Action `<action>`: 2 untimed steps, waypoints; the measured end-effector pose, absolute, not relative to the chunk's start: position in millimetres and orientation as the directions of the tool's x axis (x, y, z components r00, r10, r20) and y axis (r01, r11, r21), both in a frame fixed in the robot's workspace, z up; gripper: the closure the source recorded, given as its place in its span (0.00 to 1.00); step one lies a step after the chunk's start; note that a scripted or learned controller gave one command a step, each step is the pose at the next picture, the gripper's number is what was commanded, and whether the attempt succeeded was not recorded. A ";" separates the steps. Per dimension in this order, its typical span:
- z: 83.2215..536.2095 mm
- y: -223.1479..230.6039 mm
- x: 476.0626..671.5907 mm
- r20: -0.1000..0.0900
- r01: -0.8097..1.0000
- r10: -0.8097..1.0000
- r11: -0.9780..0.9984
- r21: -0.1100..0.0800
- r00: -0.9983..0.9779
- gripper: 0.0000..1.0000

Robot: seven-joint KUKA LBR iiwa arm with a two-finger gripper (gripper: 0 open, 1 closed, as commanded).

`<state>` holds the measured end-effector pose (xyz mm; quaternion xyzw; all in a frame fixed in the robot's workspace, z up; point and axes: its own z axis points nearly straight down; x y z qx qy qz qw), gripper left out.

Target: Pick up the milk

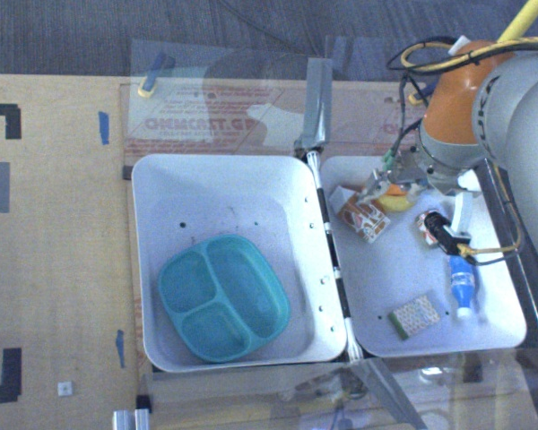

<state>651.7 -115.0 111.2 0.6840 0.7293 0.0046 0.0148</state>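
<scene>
Grey with an orange band, my arm [517, 119] reaches in from three o'clock and hangs over the right bin [493, 334]. My tool [384, 184] is low, near the bin's eleven o'clock corner. The wrist covers the tool from above, so I cannot tell how wide it is or whether it holds anything.

The milk [363, 215] is a small brown-and-white carton lying tilted on the bin floor, close to the left wall. My tool is just at its one o'clock, and I cannot tell whether the two touch.

A yellow thing [397, 202] lies just beside the tool at four o'clock. It is partly hidden under my wrist and its shape is hard to make out.

Toward the bin's five o'clock lies a blue bottle [463, 290]. At the bottle's eight o'clock, apart from it, is a flat green packet [414, 315].

The left bin [161, 186] holds a teal divided plate [222, 296], set toward its seven o'clock. Both bins stand on the table [54, 267].
</scene>
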 end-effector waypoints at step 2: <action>112.9 -102.0 600.1 -0.039 0.864 0.865 0.501 0.056 -0.499 0.00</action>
